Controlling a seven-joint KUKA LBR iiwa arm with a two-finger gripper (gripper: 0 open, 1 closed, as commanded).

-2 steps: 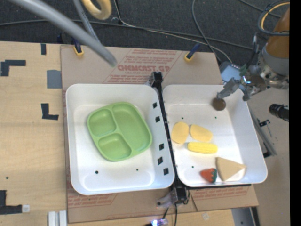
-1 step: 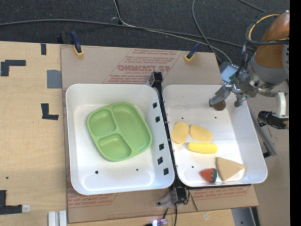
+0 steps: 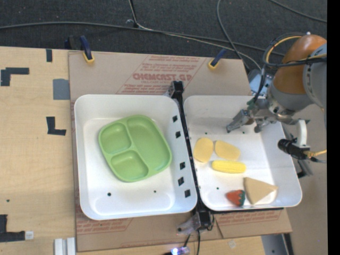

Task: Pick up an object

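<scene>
Grey, orange-banded arm is reaching from right, two-finger gripper (image 3: 245, 122) hanging over right shallow white bin (image 3: 212, 106), fingers spread wide, gripping nothing.

One fixed camera looks down at a slant on the desk (image 3: 32, 142), framing both white bins (image 3: 85, 158) from moderately far.

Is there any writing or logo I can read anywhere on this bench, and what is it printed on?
"CHEMCAST GP": red print on the brown board under the two white bins, above the left bin.
Smaller red lines around that brand name: too blurred to read.
Red print on the board's front edge, below the bins: too small to read.
The green tray and the toy food in the right bin: no text visible.
</scene>
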